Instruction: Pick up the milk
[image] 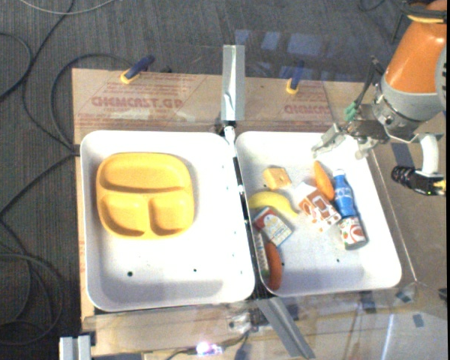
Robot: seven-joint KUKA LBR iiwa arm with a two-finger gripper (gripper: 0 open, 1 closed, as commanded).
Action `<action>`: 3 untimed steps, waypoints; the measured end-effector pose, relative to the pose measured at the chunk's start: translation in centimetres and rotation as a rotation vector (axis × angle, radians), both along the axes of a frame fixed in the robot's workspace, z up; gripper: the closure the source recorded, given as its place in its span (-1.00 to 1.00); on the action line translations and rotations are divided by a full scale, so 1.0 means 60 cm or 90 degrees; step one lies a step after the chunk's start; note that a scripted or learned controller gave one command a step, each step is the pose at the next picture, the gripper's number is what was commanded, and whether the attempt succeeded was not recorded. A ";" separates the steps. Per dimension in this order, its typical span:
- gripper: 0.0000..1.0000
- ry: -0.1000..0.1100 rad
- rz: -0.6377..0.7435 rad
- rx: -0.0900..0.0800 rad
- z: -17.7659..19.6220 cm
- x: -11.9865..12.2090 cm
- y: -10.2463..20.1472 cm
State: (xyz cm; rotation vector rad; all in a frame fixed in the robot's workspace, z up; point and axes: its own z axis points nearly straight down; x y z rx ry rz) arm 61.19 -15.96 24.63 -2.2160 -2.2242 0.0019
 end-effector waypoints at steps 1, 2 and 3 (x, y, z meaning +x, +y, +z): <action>-1.00 -0.001 -0.001 0.000 -0.234 -0.074 0.020; 1.00 0.001 0.000 0.001 -0.221 -0.074 0.020; 1.00 0.001 -0.057 -0.001 -0.068 -0.118 0.150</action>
